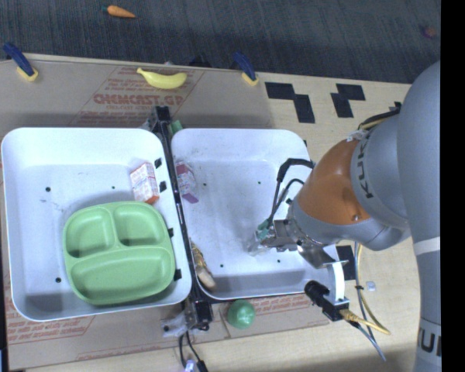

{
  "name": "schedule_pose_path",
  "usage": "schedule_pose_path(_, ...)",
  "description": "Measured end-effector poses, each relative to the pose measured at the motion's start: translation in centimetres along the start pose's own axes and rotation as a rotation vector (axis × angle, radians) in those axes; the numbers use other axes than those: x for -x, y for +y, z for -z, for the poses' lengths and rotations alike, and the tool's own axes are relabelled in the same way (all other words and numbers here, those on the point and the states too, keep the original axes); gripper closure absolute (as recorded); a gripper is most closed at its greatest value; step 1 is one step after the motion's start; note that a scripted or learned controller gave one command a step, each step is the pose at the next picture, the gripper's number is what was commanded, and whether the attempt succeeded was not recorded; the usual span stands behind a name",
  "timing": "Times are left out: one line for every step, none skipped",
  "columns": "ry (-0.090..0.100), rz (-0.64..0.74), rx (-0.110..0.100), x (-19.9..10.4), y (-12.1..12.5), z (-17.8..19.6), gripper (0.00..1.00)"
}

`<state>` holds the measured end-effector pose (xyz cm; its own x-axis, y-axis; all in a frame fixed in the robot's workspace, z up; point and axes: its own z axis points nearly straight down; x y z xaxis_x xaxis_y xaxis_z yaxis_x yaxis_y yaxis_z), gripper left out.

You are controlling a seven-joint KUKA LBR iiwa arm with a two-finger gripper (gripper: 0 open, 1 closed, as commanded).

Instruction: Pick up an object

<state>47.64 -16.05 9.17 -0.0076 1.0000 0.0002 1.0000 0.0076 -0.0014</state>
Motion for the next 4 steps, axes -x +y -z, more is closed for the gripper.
schedule_pose_path(-0.001,0.000,0.005,-5.1,0.7,14.8,1.00)
schedule_pose_path(-0.001,-0.001,0.004,-5.1,0.6,14.7,0.00)
schedule_pose_path(0.000,-0.004,0.000,2.1,0.0,11.9,0.00)
schedule_pose_path(0.000,-0.003,0.002,5.1,2.4,12.9,0.00)
